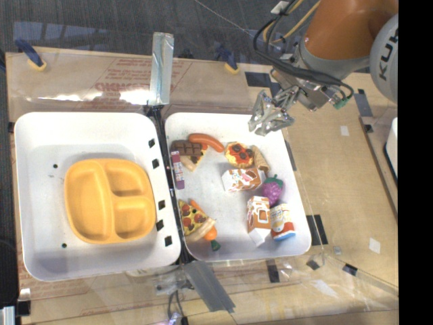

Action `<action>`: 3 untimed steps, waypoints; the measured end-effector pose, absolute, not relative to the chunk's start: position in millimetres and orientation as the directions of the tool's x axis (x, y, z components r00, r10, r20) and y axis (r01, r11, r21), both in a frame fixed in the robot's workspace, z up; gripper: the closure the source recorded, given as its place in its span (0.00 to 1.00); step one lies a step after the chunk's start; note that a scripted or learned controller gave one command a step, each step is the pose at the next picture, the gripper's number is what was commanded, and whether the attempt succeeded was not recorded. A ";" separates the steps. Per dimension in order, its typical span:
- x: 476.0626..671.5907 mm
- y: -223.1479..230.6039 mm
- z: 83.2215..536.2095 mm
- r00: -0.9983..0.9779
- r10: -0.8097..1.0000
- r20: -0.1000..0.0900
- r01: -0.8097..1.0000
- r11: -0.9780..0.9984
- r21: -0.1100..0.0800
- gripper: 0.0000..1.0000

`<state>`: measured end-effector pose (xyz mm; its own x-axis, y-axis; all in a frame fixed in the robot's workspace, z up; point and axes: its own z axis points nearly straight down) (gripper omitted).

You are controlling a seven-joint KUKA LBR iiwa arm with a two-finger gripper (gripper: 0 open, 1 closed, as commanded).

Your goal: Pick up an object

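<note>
Here, two white bins sit side by side on the tabletop (pixel 338 181). The left bin (pixel 40 134) holds a yellow divided plate (pixel 108 198), lying flat near its centre. The right bin (pixel 223 242) holds a scatter of toy foods. Along its far side lie a sausage (pixel 206 141) and, just beside it, a chocolate bar (pixel 187 152); a purple stick (pixel 177 170) lies against the wall next to the left bin. Near the middle, a small pizza (pixel 239 154) touches a white carton (pixel 241 179). Toward the right wall, a bunch of grapes (pixel 272 189) sits just above a second carton (pixel 258 215) and a small bottle (pixel 281 222), the last two touching. At the near left corner, a pizza slice (pixel 194 219) lies over a carrot (pixel 210 234).

The arm (pixel 345 19) reaches in from the right, its orange band above the wrist. The pincer (pixel 269 119) hangs over the far right corner of the right bin, above the rim and apart from every toy; nothing lies between its fingers. Whether the fingers are spread or pressed together cannot be told from this slant. The nearest toy to the pincer is the small pizza. Clear film and tape cover the tabletop around both bins.
</note>
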<state>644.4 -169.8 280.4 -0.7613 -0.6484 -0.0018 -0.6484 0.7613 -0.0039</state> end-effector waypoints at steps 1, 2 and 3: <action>640.1 -145.2 145.9 -0.806 -0.592 0.006 -0.592 0.806 0.010 1.00; 658.7 -123.1 269.4 -0.938 -0.347 -0.009 -0.347 0.938 -0.005 1.00; 657.1 -209.3 298.9 -0.902 -0.432 -0.003 -0.431 0.902 -0.005 1.00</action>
<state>657.1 -209.3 298.9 -0.9021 -0.4315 -0.0035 -0.4315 0.9021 -0.0055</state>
